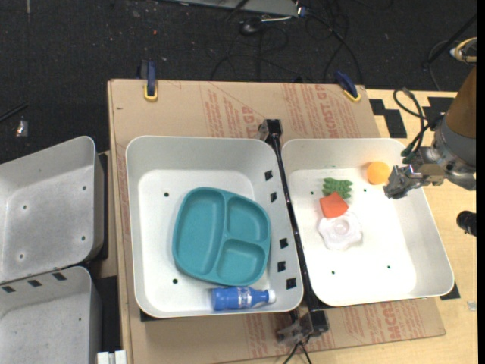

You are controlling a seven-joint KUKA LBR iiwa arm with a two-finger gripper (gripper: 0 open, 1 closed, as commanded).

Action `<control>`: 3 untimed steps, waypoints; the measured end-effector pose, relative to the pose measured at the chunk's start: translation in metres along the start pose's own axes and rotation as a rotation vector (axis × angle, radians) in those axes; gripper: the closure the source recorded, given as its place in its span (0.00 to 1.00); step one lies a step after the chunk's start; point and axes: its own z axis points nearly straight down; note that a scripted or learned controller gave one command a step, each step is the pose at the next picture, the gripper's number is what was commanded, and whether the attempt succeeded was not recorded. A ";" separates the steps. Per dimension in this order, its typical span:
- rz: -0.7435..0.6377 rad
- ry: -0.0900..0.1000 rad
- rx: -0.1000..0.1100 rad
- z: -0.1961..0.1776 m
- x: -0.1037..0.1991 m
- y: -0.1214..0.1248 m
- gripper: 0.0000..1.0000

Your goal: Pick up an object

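My hand (pixel 397 186) hangs over the right bin (pixel 424 233), near its far right corner, at the end of my grey arm, which comes in from the right edge of the view. The hand is small and dark here, and I cannot tell how far apart it stands; nothing shows plainly in its grip.

Just to the left of my hand lies an orange ball (pixel 377 173), close to the bin's far wall. It sits beside the hand, and whether the two touch I cannot make out. Further left in the same bin is a green leafy piece (pixel 337 186), and touching its near side a red-orange piece (pixel 333 205), the pair looking like a toy carrot. Just nearer the camera than that lies a white ring-like thing (pixel 340 233), pale against the bin floor and hard to read.

The left bin (pixel 144 203) holds a teal tray (pixel 222 235) with three compartments, lying flat in the middle. Against the bin's near wall a blue bottle (pixel 241 298) lies on its side, its white cap pointing right.

Both bins rest on a cardboard sheet (pixel 227 108) on the worktop, with two blue and yellow clamps (pixel 150 81) at the sheet's far edge. Cables (pixel 333 44) trail over the dark floor beyond.
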 end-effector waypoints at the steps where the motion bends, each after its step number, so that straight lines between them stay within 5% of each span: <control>1: -0.004 0.003 0.003 0.009 0.045 0.013 1.00; 3: -0.006 0.002 0.002 0.020 0.147 0.037 1.00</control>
